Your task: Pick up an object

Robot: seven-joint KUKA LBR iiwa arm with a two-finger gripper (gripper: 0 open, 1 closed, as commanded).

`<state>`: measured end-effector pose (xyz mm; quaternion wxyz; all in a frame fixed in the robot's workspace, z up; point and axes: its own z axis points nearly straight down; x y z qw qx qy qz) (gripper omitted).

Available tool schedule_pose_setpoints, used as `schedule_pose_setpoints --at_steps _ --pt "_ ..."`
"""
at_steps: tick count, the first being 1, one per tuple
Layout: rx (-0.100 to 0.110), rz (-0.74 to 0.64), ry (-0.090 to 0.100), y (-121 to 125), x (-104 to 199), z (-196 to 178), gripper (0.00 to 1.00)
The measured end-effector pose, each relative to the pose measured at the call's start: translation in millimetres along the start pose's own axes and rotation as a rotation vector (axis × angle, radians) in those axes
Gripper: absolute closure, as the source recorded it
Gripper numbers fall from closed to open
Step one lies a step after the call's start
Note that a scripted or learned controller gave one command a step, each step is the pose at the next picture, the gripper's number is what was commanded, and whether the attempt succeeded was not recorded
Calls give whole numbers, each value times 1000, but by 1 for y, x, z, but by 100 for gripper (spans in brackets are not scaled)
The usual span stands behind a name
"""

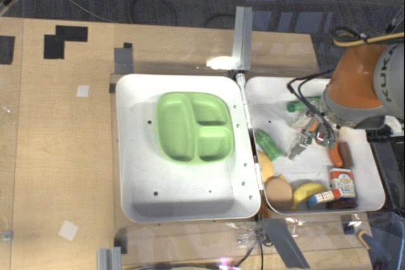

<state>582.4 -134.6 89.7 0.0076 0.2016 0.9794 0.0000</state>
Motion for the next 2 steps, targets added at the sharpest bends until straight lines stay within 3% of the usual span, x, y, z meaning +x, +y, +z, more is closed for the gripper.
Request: schedule_pose_setpoints --at_steps 1,2 --pt "1 -49 -1 -24 -27 -48 0" --pt "0 -67 5 11 -47 2 0"
